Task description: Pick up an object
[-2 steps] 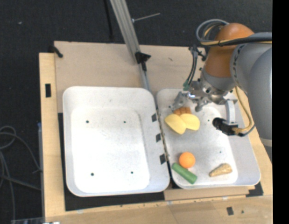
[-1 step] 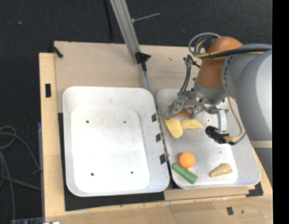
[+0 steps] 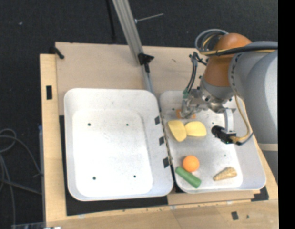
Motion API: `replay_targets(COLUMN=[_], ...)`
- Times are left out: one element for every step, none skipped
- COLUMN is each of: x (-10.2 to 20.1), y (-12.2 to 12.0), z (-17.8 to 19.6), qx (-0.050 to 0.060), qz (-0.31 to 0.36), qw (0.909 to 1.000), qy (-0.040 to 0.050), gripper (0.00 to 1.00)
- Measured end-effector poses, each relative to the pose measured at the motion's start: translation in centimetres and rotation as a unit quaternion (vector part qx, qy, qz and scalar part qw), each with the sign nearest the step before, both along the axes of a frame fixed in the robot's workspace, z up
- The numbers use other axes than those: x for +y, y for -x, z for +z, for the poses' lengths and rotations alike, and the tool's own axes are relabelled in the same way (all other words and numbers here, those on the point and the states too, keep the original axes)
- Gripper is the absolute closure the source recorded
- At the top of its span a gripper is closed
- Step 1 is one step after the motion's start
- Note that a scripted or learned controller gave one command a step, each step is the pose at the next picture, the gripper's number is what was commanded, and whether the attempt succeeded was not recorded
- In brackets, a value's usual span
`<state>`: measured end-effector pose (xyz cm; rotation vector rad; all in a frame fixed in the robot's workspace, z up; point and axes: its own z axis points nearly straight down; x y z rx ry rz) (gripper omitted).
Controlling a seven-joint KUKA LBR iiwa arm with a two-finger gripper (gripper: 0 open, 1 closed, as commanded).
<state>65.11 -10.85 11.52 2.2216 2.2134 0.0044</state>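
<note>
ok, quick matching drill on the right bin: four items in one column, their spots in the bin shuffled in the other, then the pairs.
Items:
1. orange ball
2. green cylinder
3. tan wedge
4. two yellow pieces

Spots:
A. near right corner of the right bin
B. bin's middle, just below the pincer
C. near left corner, by the rim
D. just above the green cylinder

Pairs: 1-D, 2-C, 3-A, 4-B

Well left of the gripper point(image 3: 188, 109), shallow white bin point(image 3: 114, 142) on wooden bench point(image 3: 99, 66). Directly beneath, second white bin point(image 3: 245, 159). Up and left, slanted aluminium post point(image 3: 128, 25). Far left, loose cables point(image 3: 9, 147).
</note>
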Motion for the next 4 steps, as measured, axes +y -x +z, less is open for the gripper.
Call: replay_targets(x=[-0.2,-0.1,-0.3,5.1], y=[0.2,0.6,0.5,1.8], z=[4.5,9.0,11.5,11.2], qx=[0.000,0.000,0.001,0.003], qz=[0.001,0.002,0.003,0.005], qw=[1.0000,1.0000,1.0000,1.0000], qy=[-0.0004,-0.0006,-0.0005,-0.0014], gripper=[1.00,1.00,1.00,1.00])
